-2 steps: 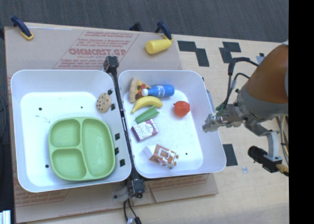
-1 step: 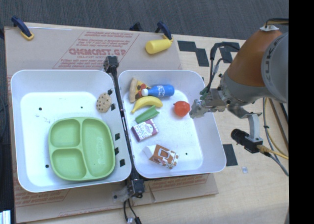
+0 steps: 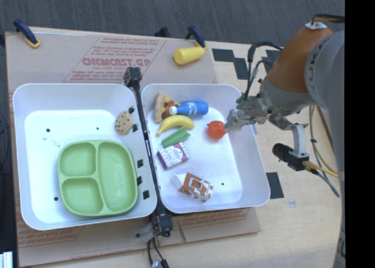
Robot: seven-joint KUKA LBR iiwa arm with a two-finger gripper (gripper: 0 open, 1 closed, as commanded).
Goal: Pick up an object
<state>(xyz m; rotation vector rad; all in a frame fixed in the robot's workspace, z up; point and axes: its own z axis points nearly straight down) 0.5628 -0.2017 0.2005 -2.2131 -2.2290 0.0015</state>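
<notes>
My gripper hangs over the right bin's right side, just right of a red tomato that lies on the bin floor. Whether the tomato touches the gripper I cannot make out. Further left in the same bin lie a blue bottle, a yellow banana, a green pepper, a pizza slice, a purple-and-white packet and an orange-and-white carton.
The left bin holds a green divided plate and a cookie. A yellow object lies on the cardboard behind the bins. Blue clamps sit at the back edge. Cables hang beside the arm at the right.
</notes>
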